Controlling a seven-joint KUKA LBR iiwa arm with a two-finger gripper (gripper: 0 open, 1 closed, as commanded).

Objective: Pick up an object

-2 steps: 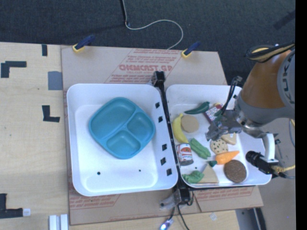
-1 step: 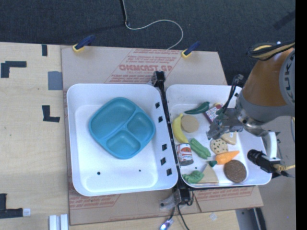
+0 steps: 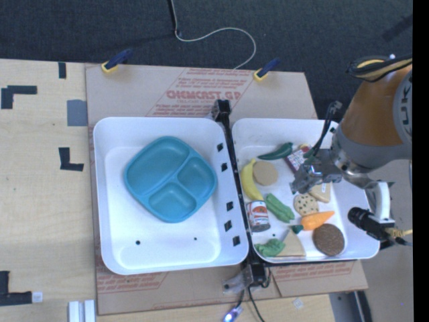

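Note:
The right bin [image 3: 348, 253] holds several toy foods: a yellow banana [image 3: 249, 181], a tan round biscuit [image 3: 265, 174], a dark green pepper [image 3: 275, 153], a green pod [image 3: 279, 207], a small can [image 3: 259, 215], a spotted cookie [image 3: 305, 203], an orange carrot [image 3: 316, 220], a brown patty [image 3: 328, 239] and a sandwich wedge [image 3: 289, 247]. My gripper [image 3: 305, 178] hangs low over the bin's middle right, just above the cookie and beside a small dark packet [image 3: 295, 159]. Nothing shows between its tips.
The left bin [image 3: 107, 180] bears a blue divided plate [image 3: 171, 178]. A black divider [image 3: 231, 173] runs between the bins. The arm's orange band [image 3: 375, 113] and grey wrist cover the right bin's far right. Blue-and-yellow clamps [image 3: 117, 60] hold the cardboard at the back.

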